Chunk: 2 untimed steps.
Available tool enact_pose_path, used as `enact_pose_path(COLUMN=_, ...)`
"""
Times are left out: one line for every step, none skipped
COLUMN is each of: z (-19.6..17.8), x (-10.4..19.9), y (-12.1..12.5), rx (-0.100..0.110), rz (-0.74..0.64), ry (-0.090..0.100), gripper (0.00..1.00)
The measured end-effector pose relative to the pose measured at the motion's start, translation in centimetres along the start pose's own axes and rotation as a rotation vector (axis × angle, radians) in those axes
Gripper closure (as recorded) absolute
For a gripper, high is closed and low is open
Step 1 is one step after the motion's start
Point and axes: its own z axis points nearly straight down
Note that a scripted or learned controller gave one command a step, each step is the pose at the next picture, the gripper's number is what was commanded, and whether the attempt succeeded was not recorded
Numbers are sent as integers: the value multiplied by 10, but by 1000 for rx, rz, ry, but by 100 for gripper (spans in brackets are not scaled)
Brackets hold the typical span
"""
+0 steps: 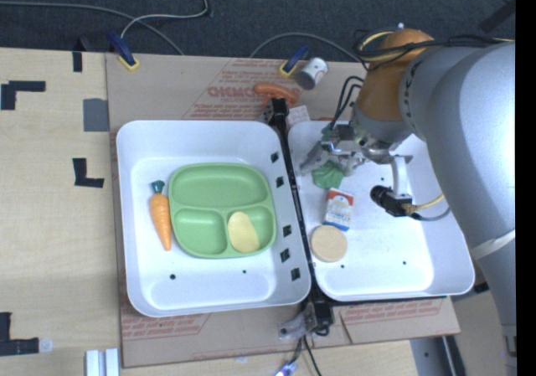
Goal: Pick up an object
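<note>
1. Reaching stage, by judgement: gripper (337,157) low at 11 o'clock in the right bin (419,270), over a green object (328,175).
2. Cannot tell open or closed, nor anything gripped.
3. Next: settle on the green object, close, lift straight.
4. Counted, right bin: one green object, one small carton (338,207), one tan disc (329,244).
5. Left bin (201,291): one green tray (216,198), one carrot (161,217) at 9 o'clock, one yellow piece (244,232).
</note>
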Motion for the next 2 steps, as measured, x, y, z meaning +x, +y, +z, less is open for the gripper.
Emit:
enact_pose_path(z=0, x=0, y=-28, rx=0, rz=1, ry=-1, gripper=0)
enact_pose_path(z=0, x=-18, y=-7, rx=-1, rz=0, ry=2, gripper=0)
